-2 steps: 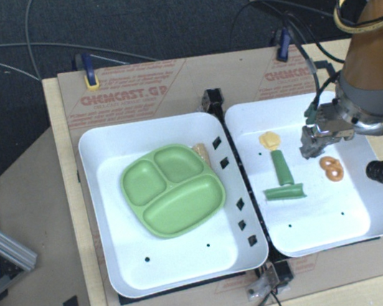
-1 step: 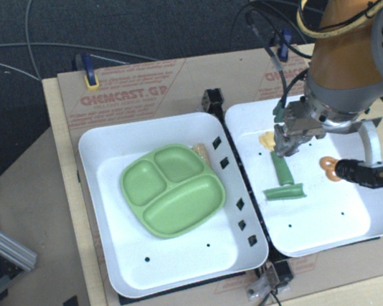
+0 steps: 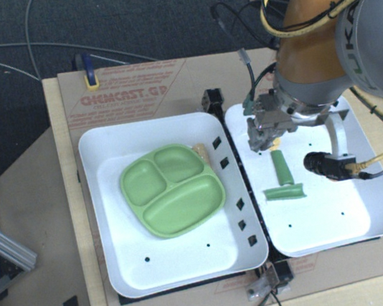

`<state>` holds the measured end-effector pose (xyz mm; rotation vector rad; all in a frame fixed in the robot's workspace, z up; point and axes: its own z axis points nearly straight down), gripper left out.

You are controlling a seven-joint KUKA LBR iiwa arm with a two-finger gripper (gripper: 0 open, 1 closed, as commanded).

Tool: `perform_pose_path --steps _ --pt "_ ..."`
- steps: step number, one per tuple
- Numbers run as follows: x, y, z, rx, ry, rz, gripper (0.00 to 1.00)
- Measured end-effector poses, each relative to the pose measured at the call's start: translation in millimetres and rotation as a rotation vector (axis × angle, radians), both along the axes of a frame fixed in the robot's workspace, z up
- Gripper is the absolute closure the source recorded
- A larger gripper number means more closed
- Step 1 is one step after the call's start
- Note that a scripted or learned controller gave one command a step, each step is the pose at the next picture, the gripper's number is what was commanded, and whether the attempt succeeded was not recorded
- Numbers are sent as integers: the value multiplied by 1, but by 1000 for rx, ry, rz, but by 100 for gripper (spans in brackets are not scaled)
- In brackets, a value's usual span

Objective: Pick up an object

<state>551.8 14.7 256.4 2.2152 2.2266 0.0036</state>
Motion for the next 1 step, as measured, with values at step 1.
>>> perform_pose_path --steps 1 --pt "20 43 -5 0 0 0 100"
